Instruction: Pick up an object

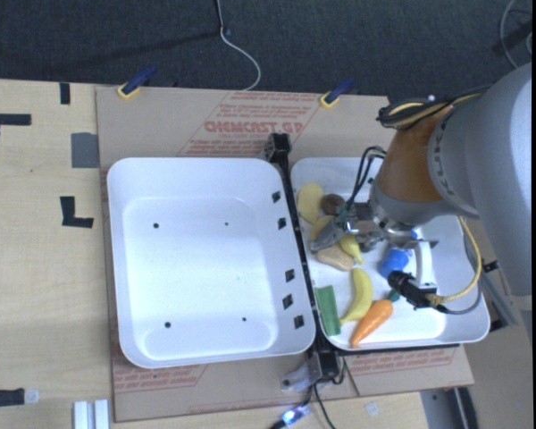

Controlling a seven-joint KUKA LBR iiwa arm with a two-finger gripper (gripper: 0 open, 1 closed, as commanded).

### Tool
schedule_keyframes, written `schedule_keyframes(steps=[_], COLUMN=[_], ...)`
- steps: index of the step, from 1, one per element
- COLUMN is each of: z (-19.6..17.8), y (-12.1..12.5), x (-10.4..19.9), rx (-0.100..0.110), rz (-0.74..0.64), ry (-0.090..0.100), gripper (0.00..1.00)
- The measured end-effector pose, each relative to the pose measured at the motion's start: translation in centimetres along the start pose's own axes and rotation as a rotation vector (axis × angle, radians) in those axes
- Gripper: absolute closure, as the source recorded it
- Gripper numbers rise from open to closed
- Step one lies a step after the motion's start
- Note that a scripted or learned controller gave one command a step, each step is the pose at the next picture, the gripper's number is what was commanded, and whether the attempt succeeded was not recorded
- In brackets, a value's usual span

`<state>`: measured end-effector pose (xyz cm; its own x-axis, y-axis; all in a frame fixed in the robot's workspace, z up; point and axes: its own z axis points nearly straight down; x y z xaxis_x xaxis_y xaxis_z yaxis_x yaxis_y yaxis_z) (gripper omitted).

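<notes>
Crowding the right bin are banana, carrot, green block.

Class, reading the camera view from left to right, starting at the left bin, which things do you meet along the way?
left bin → green block → banana → blue object

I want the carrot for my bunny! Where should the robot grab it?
Probably from straight above, pinching across the thick upper half of the carrot. It lies flat and slanted in the right bin, its thin tip near the front wall, the banana alongside.
</notes>
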<state>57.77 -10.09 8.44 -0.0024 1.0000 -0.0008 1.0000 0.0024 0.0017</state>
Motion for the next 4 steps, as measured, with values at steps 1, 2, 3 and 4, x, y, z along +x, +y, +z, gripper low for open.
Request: schedule_keyframes(steps=[1,2,3,4], z=[-0.9,-10.6,-15.0,-24.3], y=[-0.3,-0.1,3.0,1.7], x=[0.0,9.1,12.6,21.9], rx=[0.004,-0.006,-0.003,-0.006], rz=[0.001,-0.008,-0.004,-0.011], ry=[0.001,0.004,0.002,0.005], gripper=[1.0,1.0,1.0,1.0])
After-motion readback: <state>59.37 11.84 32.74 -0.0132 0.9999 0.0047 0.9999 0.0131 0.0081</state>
